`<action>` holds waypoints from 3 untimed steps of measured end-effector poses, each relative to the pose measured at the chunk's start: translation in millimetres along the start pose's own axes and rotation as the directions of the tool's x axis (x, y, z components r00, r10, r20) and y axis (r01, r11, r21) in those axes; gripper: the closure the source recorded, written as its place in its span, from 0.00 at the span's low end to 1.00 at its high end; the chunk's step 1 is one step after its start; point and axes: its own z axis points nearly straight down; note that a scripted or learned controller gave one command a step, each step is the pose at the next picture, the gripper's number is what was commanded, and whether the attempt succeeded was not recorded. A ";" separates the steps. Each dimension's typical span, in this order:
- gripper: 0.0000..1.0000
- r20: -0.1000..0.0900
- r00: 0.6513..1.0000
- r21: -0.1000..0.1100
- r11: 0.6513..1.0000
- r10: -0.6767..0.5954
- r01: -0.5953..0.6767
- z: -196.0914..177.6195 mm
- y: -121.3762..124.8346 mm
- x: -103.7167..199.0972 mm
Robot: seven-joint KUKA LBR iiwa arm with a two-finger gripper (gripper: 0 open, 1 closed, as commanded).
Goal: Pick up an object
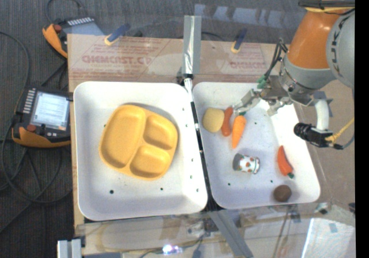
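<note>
— At the right edge we lose most of the arm (316, 40), cut off by the frame. The left bin (86, 193) bears a yellow tray (138, 140).

— In the right bin (262, 196) we see the gripper (258, 108) spread wide, grasping nothing, just above the big carrot (238, 130).

— That carrot is orange and tapered, tip pointing down the view, beside a smaller carrot (228, 121) and a pale potato (213, 119). Its top sits under a finger, so we cannot tell whether they touch.
</note>
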 end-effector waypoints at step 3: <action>1.00 -0.008 0.940 0.024 0.940 -0.341 0.341 49.2 75.5 27.7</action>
